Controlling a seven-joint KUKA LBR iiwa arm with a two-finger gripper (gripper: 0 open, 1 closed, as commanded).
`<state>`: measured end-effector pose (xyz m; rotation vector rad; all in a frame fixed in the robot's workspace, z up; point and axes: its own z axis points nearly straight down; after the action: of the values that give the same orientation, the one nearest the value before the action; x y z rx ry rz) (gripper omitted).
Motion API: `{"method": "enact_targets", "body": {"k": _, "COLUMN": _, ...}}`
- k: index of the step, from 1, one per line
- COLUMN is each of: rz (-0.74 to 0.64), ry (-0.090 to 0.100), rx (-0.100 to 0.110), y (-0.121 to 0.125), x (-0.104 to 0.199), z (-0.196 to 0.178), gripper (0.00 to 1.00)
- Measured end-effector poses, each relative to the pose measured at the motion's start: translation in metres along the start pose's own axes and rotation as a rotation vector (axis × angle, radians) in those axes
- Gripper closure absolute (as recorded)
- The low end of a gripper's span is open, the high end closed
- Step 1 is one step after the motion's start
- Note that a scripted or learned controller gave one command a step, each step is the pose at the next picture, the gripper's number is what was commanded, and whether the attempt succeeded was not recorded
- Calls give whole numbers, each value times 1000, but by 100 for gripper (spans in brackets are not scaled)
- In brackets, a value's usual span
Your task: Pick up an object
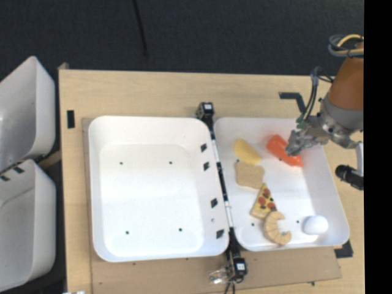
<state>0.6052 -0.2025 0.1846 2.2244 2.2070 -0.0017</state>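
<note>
The right bin [324, 182] holds an orange block [280, 147], a yellow piece [247, 151], a tan bread slice [249, 176], a pizza slice [264, 202], a croissant [277, 228] and a white ball [315, 225]. My gripper [296, 144] hangs over the back right of this bin, its tips right at the orange block's right end. The arm with its orange band [346, 87] comes in from the right.
The left bin [150, 185] lies beside the right one, joined by a black-clipped divider [217, 182]. White objects [24, 164] stand off the bench at the far left. The wooden bench [184, 94] runs behind both bins.
</note>
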Motion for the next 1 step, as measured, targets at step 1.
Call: {"method": "enact_targets", "body": {"k": 1, "rz": -2, "ry": 3, "rx": 8, "y": -61, "x": -31, "z": 8, "gripper": 100}}
